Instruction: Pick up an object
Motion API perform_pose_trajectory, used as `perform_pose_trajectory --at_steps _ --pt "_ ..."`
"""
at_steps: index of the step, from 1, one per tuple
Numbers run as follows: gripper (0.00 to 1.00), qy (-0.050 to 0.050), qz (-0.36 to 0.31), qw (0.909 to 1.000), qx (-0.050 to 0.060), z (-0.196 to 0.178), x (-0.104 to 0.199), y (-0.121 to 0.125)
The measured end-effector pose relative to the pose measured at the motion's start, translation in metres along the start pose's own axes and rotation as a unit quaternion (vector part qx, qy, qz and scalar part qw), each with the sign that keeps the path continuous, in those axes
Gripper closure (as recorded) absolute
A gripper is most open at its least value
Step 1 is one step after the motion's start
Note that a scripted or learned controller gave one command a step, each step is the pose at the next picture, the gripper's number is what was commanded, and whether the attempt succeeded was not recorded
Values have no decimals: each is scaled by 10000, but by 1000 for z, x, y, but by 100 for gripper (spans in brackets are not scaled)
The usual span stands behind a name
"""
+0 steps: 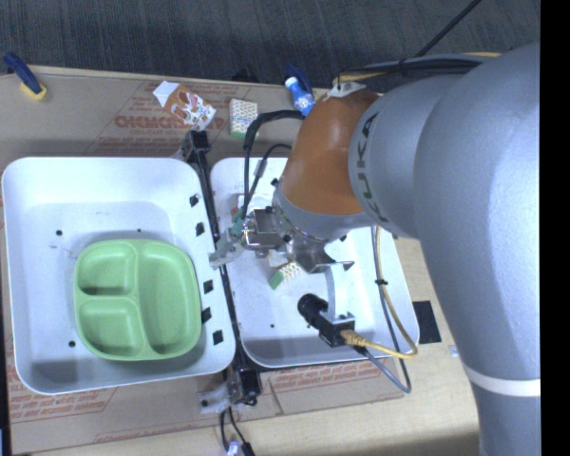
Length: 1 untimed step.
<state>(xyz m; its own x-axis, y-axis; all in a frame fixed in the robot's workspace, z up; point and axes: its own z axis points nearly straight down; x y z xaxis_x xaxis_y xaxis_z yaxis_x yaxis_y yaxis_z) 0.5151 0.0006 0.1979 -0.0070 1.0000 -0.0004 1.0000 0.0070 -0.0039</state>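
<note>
While the arm hangs low over the right bin [266,345], gripper [256,231] state: cannot tell. Small green-white object [285,275] lies at the gripper's 5 o'clock, apart. Green tray [136,299] in left bin [24,255]. Judged step: approach; next needs alignment over the object.

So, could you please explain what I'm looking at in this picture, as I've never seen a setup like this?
This is one camera fixed above a bench, looking down at a slant. The big grey and orange shape is a robot arm reaching in from the right. It hangs over the right bin, one of two shallow white bins side by side. Its gripper sits low in that bin, too hidden to judge what, if anything, it holds. A small green and white object lies beside it. The left bin holds a green divided tray. The arm's job is to pick up an object.
</note>
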Motion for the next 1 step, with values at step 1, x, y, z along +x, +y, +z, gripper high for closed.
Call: perform_pose_trajectory --at_steps 1 --pt "0 0 0 10000 0 0 0 0"
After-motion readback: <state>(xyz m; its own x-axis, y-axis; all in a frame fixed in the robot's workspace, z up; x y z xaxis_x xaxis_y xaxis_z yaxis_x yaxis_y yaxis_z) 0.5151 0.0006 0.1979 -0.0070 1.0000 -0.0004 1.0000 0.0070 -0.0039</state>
